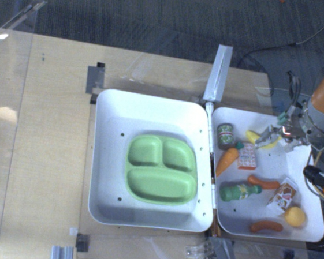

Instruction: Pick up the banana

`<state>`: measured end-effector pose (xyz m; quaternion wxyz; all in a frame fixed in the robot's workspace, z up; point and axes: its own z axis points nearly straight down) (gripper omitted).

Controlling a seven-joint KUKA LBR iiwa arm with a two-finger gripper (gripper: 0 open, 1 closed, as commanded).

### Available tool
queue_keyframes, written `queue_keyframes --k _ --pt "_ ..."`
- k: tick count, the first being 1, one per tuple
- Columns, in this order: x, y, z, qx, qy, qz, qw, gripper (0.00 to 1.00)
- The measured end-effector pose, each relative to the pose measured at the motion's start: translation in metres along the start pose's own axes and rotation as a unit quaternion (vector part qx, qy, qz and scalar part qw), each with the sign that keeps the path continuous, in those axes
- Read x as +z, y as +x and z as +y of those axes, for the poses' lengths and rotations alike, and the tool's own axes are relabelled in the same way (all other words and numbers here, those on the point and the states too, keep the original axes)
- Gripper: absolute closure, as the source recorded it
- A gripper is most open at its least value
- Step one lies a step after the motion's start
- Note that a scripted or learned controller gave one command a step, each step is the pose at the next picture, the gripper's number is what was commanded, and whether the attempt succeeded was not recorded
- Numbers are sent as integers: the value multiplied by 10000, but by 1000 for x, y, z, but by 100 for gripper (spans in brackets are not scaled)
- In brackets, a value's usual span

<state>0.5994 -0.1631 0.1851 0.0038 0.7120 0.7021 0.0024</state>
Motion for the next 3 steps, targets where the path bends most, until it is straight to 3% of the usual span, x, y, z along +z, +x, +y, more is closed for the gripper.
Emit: queue_keyframes --k 1,2,3 --pt "95 -12 52 983 11 0 9952 0" --pt "83 -10 54 943 -17 -10 9955 100" --pt "85 -11 51 945 38 -8 9955 0"
